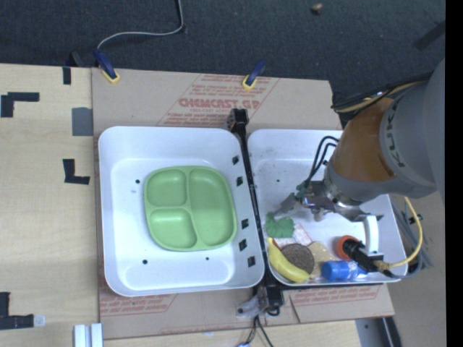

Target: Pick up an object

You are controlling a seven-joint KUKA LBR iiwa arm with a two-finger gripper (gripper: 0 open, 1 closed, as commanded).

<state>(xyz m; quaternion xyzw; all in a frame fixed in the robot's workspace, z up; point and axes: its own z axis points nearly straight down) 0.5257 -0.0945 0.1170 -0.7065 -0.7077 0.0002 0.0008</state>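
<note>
While nothing sits lifted yet, approach step by the look of it: green divided plastic plate [191, 208] in left white bin [116, 194]; green leafy toy [280, 228], yellow banana [284, 264] in right bin [289, 147]; two-finger gripper [296, 201] parted, empty, just above leafy toy. Next: lower, centre, close.

Green plate [191, 208] in the white bin [110, 194], well left of the gripper [293, 204]; yellow clip [253, 76] far above it.

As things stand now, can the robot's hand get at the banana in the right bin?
Probably yes. The hand hangs over the right bin, just above the banana at the bin's front left. Only a green item lies between them, and nothing covers the banana's curved upper side.
</note>
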